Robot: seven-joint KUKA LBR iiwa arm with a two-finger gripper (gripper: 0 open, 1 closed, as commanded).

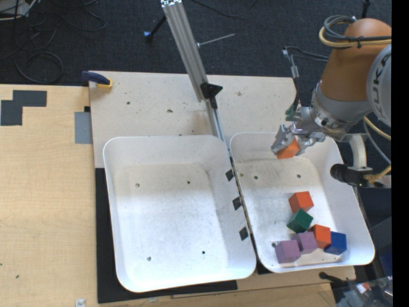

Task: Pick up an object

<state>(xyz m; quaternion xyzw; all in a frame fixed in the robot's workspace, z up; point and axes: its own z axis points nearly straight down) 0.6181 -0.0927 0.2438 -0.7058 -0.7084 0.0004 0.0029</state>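
Observation:
My gripper (pixel 287 144) hangs over the far end of the right bin (pixel 268 190), raised above its floor. An orange block (pixel 289 149) sits between its fingers, and the gripper is shut on it. Near the bin's front right corner lie several blocks: an orange one (pixel 301 201), a green one (pixel 299 221), two purple ones (pixel 287 250) (pixel 307 241), another orange one (pixel 323 235) and a blue one (pixel 337 242).
The left bin (pixel 166 210) lies beside the right one, with a divider carrying black clips (pixel 234 200) between them. A slanted aluminium bar (pixel 188 50) rises behind the bins. A blue-and-yellow clamp (pixel 97 78) sits at the bench's far left corner.

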